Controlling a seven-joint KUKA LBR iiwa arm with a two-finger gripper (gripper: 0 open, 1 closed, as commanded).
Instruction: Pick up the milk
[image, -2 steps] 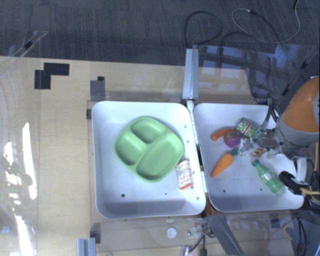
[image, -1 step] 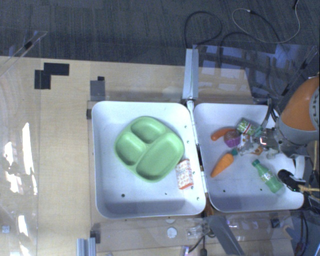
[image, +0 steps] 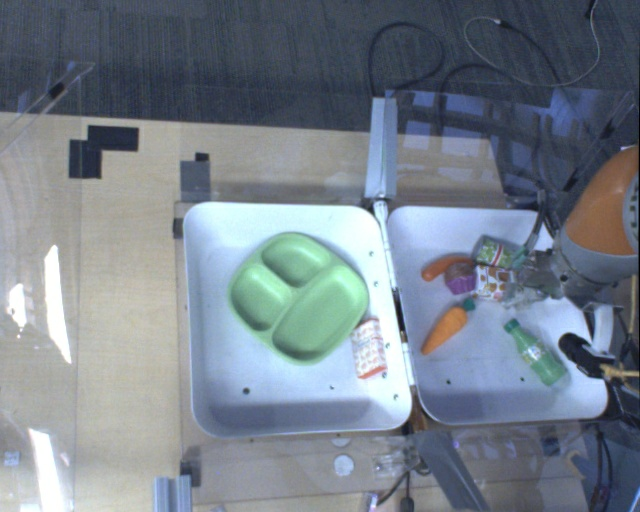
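Boxy printed milk carton (image: 494, 282) beside gripper (image: 527, 285).

A pale wooden bench (image: 120, 330) carries two shallow white bins side by side, their inner edges almost touching. The left bin (image: 215, 390) and the right bin (image: 480, 395) sit toward the bench's near side. A metal post (image: 381, 150) stands on the bench behind the seam between them. Black tape marks (image: 98, 148) lie on the wood at far left.
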